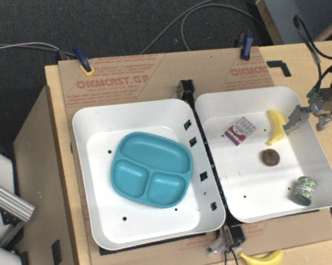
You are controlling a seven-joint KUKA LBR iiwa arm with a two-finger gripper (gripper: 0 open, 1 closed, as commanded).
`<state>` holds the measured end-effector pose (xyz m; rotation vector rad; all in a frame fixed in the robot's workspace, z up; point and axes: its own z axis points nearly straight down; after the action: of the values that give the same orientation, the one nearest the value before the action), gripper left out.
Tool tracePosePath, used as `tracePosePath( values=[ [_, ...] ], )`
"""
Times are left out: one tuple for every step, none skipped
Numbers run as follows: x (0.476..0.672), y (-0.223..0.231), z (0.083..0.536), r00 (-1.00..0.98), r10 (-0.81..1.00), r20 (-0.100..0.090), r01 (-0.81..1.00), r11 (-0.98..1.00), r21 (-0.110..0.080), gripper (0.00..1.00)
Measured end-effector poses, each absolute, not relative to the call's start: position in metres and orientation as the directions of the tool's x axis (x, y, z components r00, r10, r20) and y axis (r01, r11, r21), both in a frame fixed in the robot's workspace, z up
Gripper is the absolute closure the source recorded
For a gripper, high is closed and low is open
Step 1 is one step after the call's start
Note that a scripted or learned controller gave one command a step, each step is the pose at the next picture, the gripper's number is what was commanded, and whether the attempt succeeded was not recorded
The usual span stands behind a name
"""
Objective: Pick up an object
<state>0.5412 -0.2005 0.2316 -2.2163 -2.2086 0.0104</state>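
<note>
Hand (304, 115) at right bin's (257, 211) far rim, finger state unclear, probably holding nothing. Curved yellow banana (276, 125) just beside it; flat brown disc (270, 157), printed packet (239, 130), shiny can (303, 190) nearby. Teal plastic divided plate (151, 169) in left bin (97, 185).

The brown board (146, 71) reads "CHEMCAST G.P", seemingly repeated at right.

**Bench with two white bins**

The bench (146, 68) is topped with tan cardboard printed with red lettering along its far edge. Two clamps grip that far edge, one blue and yellow (82, 60) near the far left corner and one blue (246, 45) toward the far right. Two shallow white bins sit side by side on the cardboard, touching along the middle: the left bin (94, 185) and the right bin (316, 158). A yellow banana (264, 259) lies at the bench's near edge, just outside the right bin.
</note>
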Motion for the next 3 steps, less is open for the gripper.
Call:
tracePosePath(
  values=[
    [0.544,-0.200,0.238,0.000,1.000,0.001,1.000,0.000,-0.001,0.00],
    [0.552,-0.198,0.180,-0.001,1.000,0.003,1.000,0.001,-0.007,0.00],
    [0.555,-0.195,0.118,-0.001,1.000,0.003,1.000,0.001,-0.007,0.00]
  ],
)
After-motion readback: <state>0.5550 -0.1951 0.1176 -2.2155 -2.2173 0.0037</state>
